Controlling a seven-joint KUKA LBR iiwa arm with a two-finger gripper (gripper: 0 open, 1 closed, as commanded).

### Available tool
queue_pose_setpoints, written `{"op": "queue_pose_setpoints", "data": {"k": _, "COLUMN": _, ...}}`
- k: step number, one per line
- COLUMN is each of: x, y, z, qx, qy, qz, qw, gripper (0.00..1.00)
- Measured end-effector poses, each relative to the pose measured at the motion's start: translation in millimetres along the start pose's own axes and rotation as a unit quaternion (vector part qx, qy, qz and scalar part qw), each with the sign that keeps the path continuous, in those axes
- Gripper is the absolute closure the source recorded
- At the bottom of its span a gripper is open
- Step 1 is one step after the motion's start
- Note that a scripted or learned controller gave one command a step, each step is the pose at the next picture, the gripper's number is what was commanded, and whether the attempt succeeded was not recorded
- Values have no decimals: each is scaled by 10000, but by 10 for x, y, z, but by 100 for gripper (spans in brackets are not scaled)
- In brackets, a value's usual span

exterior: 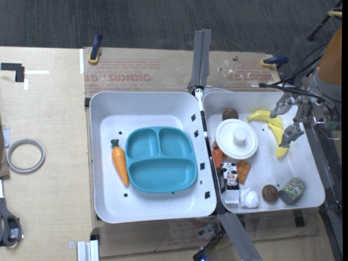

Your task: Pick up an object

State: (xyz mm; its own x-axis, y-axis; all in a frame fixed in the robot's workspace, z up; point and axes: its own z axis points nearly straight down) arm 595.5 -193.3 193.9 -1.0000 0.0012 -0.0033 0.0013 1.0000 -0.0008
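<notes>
My gripper (287, 120) hangs over the right side of the right bin (312, 162), its two grey fingers spread apart, so it is open with nothing between them. Just left of it and partly under it lies a yellow banana (272, 125). A white round lid (237, 137) sits at the bin's middle left, with a brown ball (230, 113) behind it. Along the front are a black-and-white carton (230, 175), a white ball (249, 199), a brown lump (269, 192) and a green can (292, 190).
The left bin (103, 145) holds a teal divided plate (161, 159) and a carrot (119, 162) beside it. Orange pieces (243, 171) lie near the carton. A tape roll (24, 155) and scissors (8, 227) rest on the bench at left.
</notes>
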Motion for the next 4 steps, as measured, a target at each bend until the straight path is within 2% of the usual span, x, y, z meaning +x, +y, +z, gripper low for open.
{"op": "queue_pose_setpoints", "data": {"k": 1, "x": -226, "y": -280, "z": 1008, "qx": 4, "qy": -8, "qz": 374, "qw": 9993, "gripper": 0}}
{"op": "queue_pose_setpoints", "data": {"k": 2, "x": 238, "y": -275, "z": 1008, "qx": 1, "qy": 0, "qz": 979, "qw": 9952, "gripper": 0}}
{"op": "queue_pose_setpoints", "data": {"k": 3, "x": -113, "y": -281, "z": 1010, "qx": 4, "qy": -9, "qz": 1446, "qw": 9895, "gripper": 0}}
{"op": "queue_pose_setpoints", "data": {"k": 4, "x": -132, "y": -272, "z": 905, "qx": 14, "qy": -34, "qz": 1427, "qw": 9898, "gripper": 100}}
